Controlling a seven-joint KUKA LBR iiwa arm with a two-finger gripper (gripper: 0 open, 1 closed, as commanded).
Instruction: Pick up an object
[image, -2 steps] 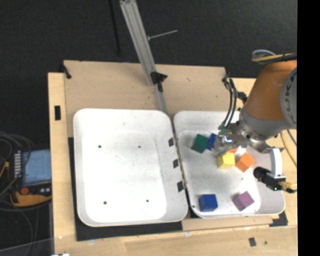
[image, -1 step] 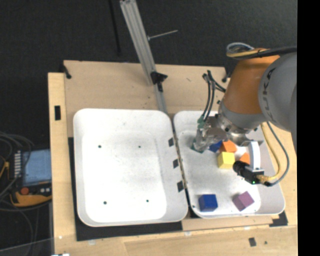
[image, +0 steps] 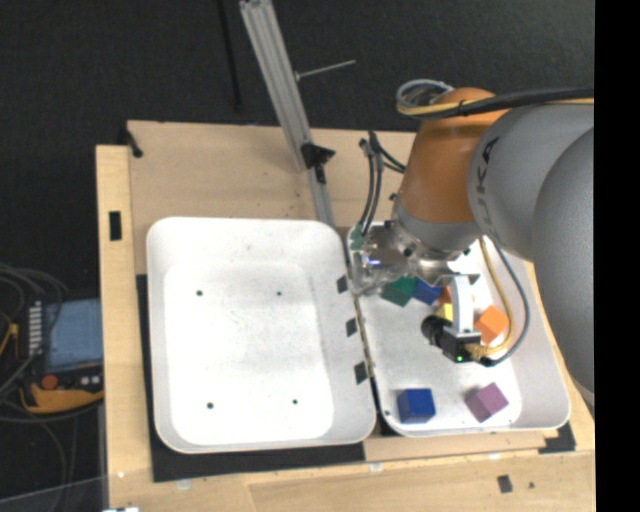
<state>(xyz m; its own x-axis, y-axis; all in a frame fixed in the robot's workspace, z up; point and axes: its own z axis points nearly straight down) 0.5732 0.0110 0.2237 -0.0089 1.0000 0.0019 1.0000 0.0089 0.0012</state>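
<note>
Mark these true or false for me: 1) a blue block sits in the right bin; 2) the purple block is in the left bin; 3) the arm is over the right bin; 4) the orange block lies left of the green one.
1) True: the blue block lies near the front of the right bin.
2) False: the purple block is in the right bin, beside the blue one; the left bin holds no block.
3) True: the arm hangs over the right bin.
4) False: the orange block lies right of the green block.
</note>
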